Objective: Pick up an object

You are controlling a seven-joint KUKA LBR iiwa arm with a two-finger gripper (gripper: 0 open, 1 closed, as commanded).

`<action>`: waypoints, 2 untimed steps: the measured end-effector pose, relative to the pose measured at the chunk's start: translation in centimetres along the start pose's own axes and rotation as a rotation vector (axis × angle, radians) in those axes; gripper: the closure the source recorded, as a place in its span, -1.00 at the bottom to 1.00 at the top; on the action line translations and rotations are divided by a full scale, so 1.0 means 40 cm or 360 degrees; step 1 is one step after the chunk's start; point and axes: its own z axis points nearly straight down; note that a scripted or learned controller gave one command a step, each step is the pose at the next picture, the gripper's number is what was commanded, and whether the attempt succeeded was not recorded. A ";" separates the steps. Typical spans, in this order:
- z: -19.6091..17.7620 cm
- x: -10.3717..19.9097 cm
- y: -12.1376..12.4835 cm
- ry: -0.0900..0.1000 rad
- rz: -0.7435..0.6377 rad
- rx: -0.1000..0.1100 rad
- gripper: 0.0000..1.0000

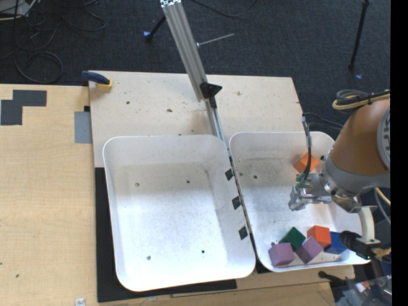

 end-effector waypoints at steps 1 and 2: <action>-0.151 -0.013 0.001 -0.0001 -0.0016 -0.0003 1.00; -0.187 -0.016 0.002 0.0001 -0.0017 0.0003 1.00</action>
